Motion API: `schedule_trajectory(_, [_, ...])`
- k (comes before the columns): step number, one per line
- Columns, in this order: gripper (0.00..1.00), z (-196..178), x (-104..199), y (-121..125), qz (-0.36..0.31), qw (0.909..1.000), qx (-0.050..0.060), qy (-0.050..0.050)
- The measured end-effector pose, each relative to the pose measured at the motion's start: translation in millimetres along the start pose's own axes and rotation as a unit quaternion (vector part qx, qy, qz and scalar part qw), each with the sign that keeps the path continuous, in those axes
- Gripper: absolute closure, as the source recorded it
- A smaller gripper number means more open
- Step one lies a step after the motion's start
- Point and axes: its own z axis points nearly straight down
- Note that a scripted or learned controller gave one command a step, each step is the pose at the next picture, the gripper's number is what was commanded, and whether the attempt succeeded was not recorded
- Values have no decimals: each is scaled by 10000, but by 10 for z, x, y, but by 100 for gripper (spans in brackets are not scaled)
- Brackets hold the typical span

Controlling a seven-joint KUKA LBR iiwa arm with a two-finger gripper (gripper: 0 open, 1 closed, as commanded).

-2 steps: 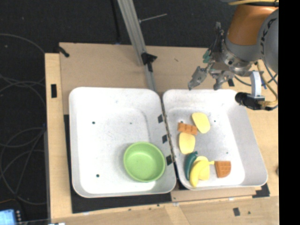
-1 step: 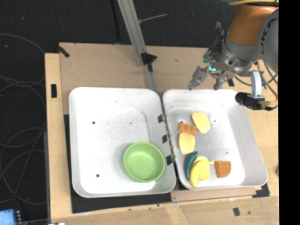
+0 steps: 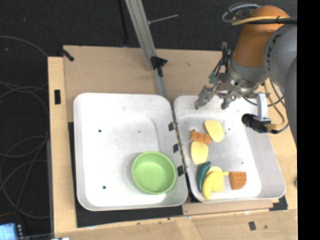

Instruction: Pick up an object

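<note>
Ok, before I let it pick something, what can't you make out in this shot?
- Teal piece, camera view: mostly hidden under the yellow piece; shape unclear.
- Gripper, camera view: small and seen from above; nothing visible between its fingers.
- Arm, camera view: cut off by the right edge.
- Orange piece: partly covered by a yellow slice.

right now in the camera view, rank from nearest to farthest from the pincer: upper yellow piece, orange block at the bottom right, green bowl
From the pincer:
1. Pale yellow rounded piece, upper part of the right bin, just below the pincer.
2. Orange wedge-shaped block, lower right of the same bin.
3. Round green plastic bowl, left bin, bottom corner.
</note>
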Motion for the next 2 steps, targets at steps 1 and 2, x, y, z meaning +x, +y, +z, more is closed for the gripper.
schedule_trajectory(1, [0,479,-106,-31,7,10000,-8,-4])
schedule_trajectory(2, [0,1096,-105,-26,5,10000,-29,-6])
